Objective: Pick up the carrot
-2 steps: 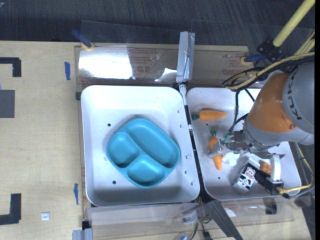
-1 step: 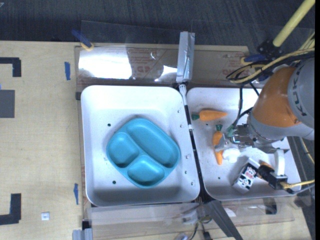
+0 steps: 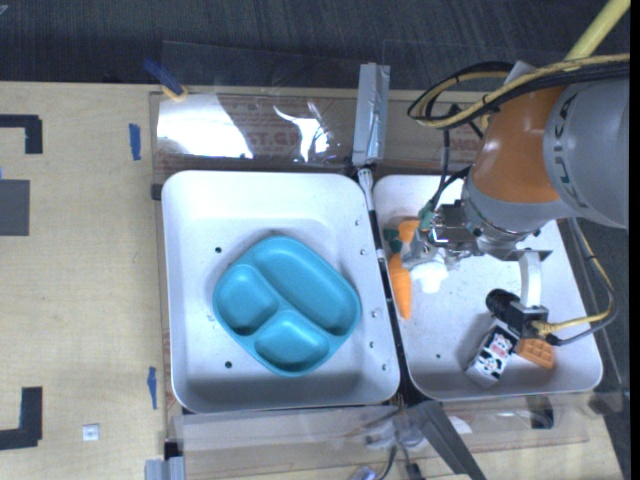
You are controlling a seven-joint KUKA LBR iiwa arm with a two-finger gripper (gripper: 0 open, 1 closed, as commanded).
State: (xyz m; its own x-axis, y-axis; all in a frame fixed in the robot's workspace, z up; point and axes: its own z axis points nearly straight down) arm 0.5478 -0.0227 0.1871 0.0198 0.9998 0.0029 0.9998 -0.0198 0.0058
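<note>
My claw point(image 3: 436, 249) hangs low over the far left part of the right bin point(image 3: 452, 330), under my grey wrist and its glossy orange band point(image 3: 510, 158). From this angle I cannot tell whether it is spread or pressed together. The carrot point(image 3: 401, 288) lies just beside it, on the bin's floor and close along the left wall. It is a smooth, matte orange cone with its thin tip pointing toward the near edge. A second orange patch point(image 3: 408, 233) sits just past the carrot's thick end, right by my claw, and I cannot tell whether it belongs to the same carrot. A small rounded white lump point(image 3: 432, 280) rests next to the carrot on its right. Near the front right corner of this bin stands a little box point(image 3: 489, 356) with black and white blotches, and a flat orange piece with a grid pattern point(image 3: 537, 352) is just beside it. The left bin point(image 3: 190, 268) is a shallow tray of white plastic with rounded corners. It holds a glossy blue plate point(image 3: 288, 303) with soft rounded edges, moulded into three hollows and set at a slant. Both bins sit on a pale wood-grain desk point(image 3: 80, 298), and a crinkled clear sheet point(image 3: 250, 128) shines behind the left bin.
</note>
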